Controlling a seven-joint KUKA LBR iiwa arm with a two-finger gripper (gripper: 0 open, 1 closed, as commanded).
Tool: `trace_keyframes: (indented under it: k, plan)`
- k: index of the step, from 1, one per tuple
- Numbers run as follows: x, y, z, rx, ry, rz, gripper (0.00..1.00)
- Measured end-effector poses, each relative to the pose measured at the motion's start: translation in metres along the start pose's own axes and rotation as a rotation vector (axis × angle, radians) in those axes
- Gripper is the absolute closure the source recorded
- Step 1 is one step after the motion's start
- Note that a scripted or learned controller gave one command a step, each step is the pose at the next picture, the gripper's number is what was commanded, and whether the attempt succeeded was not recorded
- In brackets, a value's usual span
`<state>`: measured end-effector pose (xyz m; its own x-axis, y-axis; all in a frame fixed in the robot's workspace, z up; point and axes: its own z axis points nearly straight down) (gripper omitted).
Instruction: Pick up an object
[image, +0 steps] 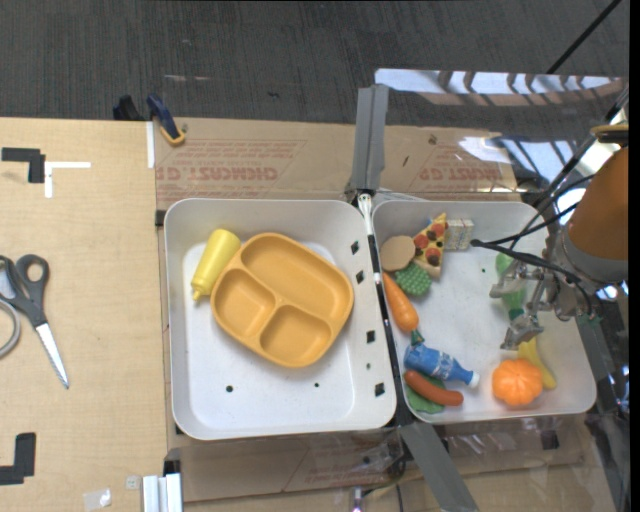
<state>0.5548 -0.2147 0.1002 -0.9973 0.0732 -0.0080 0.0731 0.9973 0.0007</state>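
The right bin (470, 400) holds several toy foods. A pizza slice (433, 243) and a brown round piece (397, 251) lie at its far left, with a carrot (402, 308) below them. Along the near wall lie a blue bottle (440, 365), a red sausage (435, 389) and an orange (518, 383). My gripper (517, 318) hangs low over the bin's right side, just above the orange and a yellow piece (536, 354). Something green (511, 281) shows right at the gripper, partly hidden by it.
The left bin (200, 400) holds a yellow divided plate (283, 298) and a yellow bottle (213, 262). Scissors (38, 315) lie on the bench at far left. Black cables (520, 250) cross above the right bin's far corner.
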Motion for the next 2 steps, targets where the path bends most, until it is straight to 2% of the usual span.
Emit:
trace_keyframes:
  k: [1, 2]
  plan:
    - [-0.0015, 0.0003, -0.0085, 0.0, -0.004, -0.001, 1.0]
    - [-0.0014, 0.0003, -0.0084, 0.0, -0.003, -0.001, 0.0]
